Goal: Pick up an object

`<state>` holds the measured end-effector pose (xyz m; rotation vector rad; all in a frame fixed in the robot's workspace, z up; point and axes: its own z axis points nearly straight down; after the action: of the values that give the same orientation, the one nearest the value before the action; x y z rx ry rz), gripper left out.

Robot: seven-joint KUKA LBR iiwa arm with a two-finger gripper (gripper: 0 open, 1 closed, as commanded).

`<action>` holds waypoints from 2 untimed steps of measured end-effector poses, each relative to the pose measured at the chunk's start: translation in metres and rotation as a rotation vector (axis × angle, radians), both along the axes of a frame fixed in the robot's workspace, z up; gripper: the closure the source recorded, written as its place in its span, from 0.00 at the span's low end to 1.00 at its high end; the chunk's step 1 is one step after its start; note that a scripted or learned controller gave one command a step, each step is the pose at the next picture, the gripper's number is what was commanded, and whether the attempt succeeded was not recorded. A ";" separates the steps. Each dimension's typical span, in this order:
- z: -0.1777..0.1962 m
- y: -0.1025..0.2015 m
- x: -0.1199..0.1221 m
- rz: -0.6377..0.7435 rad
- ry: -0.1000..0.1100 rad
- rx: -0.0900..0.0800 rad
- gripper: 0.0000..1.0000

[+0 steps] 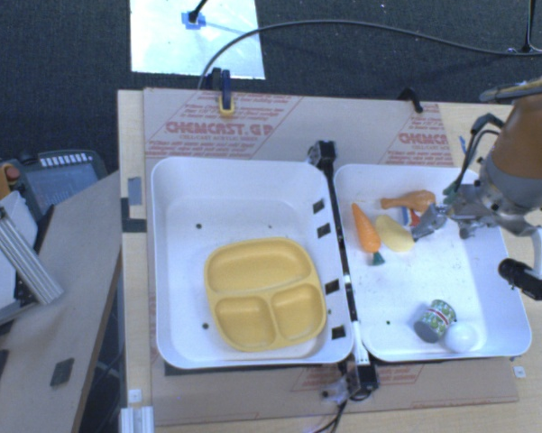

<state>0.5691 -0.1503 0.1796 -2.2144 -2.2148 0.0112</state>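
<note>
The right bin (pixel 500 269) holds several small objects. An orange carrot (pixel 366 231) lies beside a pale yellow lemon-like piece (pixel 395 234), with a brown-orange drumstick (pixel 410 201) just behind them. Near the front sit a small grey can (pixel 435 319) and a white ball (pixel 461 336). My gripper (pixel 445 226) hangs over the middle right of this bin, open, with nothing between its fingers. One fingertip (pixel 425 225) is close to the right of the yellow piece.
The left bin (pixel 176 242) holds a yellow divided plate (pixel 265 291). A black clipped divider (pixel 335 251) runs between the bins. The arm (pixel 528 152) comes in over the right bin's right rim. Cables cross the dark floor behind the bench.
</note>
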 end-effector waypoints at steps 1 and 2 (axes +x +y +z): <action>0.008 0.000 0.003 0.003 -0.013 -0.002 0.00; -0.034 0.003 0.006 0.002 -0.011 -0.002 0.00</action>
<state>0.5753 -0.1475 0.1453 -2.2179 -2.2238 0.0009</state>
